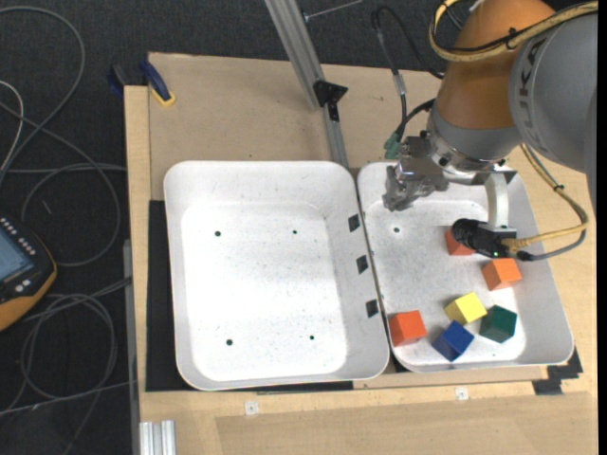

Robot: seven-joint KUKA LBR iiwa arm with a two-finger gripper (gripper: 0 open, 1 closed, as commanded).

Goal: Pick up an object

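Note:
My gripper [400, 193] hangs over the far left corner of the right bin [541, 297], above bare white floor, and no object lies under it. Several small blocks lie in that bin's near half. An orange block [408, 326] sits by the left wall. A blue block [453, 341], a yellow block [466, 308] and a green block [498, 323] cluster near the front rim. Another orange block [502, 273] lies further right. A red block [457, 245] is partly hidden behind a black fitting on the arm.
The left bin [180, 254] lies beside the right one, and they meet at a divider with black clips [361, 263]. A slanted metal pole [303, 55] rises behind the bins. The arm's grey and orange body [493, 74] overhangs the right bin's far side.

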